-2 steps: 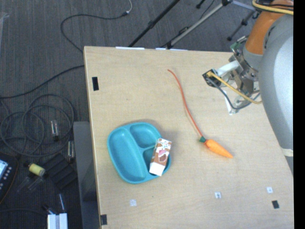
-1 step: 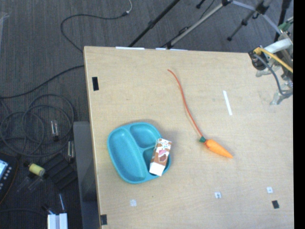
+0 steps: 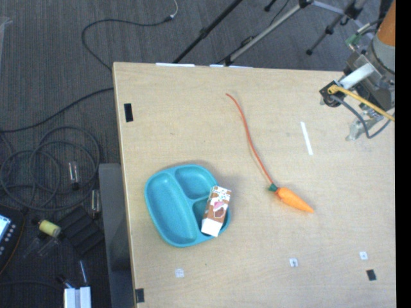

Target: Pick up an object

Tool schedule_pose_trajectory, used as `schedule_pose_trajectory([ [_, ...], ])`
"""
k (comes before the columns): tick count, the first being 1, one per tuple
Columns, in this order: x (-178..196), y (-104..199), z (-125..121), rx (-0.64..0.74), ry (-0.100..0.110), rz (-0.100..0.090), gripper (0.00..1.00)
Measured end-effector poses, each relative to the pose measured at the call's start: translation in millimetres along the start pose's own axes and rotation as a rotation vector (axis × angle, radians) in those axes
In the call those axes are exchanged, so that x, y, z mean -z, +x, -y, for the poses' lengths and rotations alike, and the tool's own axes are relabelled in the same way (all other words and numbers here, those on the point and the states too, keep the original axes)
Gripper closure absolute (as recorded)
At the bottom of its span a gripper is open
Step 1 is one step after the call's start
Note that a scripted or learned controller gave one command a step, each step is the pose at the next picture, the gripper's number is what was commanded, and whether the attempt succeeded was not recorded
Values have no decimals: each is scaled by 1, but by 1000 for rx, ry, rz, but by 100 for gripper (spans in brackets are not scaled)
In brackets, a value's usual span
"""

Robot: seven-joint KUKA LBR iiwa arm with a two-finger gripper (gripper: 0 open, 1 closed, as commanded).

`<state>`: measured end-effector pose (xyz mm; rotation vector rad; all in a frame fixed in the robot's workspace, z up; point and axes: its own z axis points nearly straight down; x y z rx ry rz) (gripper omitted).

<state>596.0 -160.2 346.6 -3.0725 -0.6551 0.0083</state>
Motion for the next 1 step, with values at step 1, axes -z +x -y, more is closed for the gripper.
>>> schedule_pose_trajectory([
  [1, 83, -28, -15, -221, -2, -2, 0],
])
